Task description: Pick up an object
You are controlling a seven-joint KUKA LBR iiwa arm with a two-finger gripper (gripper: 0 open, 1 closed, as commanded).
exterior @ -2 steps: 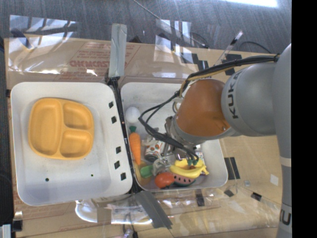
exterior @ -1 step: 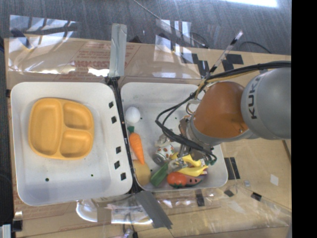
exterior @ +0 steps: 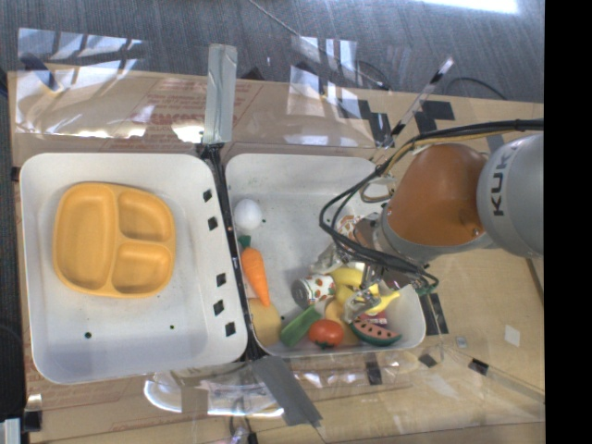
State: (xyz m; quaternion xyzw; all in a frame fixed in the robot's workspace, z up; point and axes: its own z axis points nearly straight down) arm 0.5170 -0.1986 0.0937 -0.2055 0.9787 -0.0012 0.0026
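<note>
Tool [exterior: 370, 289]: I see it low in the right bin [exterior: 305, 178], over the toy heap near the front wall. The arm's orange band [exterior: 439, 197] and cabling cover most of it, so I cannot tell how it stands, nor whether anything is gripped.

Directly at the tool: a banana [exterior: 347, 277] and a second yellow piece [exterior: 384, 298] (its shape is too cluttered for me to name).

Just beside, toward the front: a watermelon slice [exterior: 377, 331], a tomato [exterior: 326, 332] and a green vegetable [exterior: 299, 326], all packed close, touching or nearly so.

Left of the heap: a small can [exterior: 313, 289] lying on its side.

Further left, along the dividing wall: a carrot [exterior: 254, 274] pointing down the bin, a pale yellow piece [exterior: 265, 321] at its lower end, and a white ball [exterior: 247, 215] above it, apart from the rest.

Left bin [exterior: 120, 340]: I count one item, a yellow divided plate [exterior: 114, 240], lying flat in the upper half, well apart from the tool.

Bench [exterior: 481, 377]: brown surface, taped at the bin edges.
</note>
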